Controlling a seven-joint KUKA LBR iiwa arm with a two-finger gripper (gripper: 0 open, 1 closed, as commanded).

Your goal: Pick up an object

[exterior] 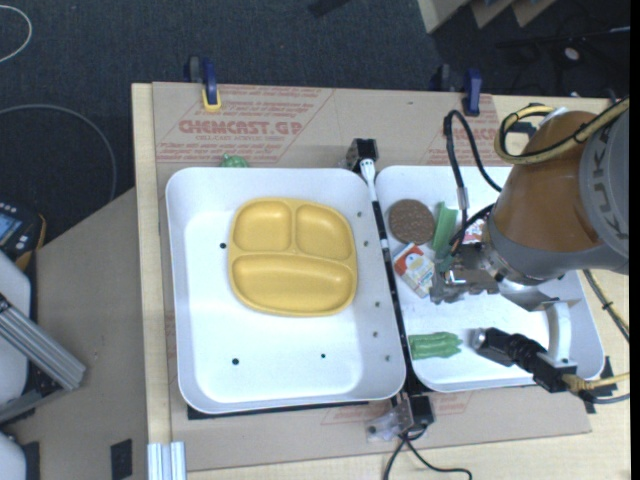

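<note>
Claw [447, 280] hangs over the crowded right bin [590, 340] near its left wall, grip state unreadable.

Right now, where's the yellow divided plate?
The yellow divided plate lies flat in the left bin, toward its upper middle, across the divider from the brown disc in the right bin.

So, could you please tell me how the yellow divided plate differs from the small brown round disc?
The yellow divided plate is far larger than the small brown round disc. The plate is rounded-rectangular with three compartments; the disc is a plain circle. The plate lies in the left white bin, the disc in the right white bin near the gripper. Both lie flat.
</note>
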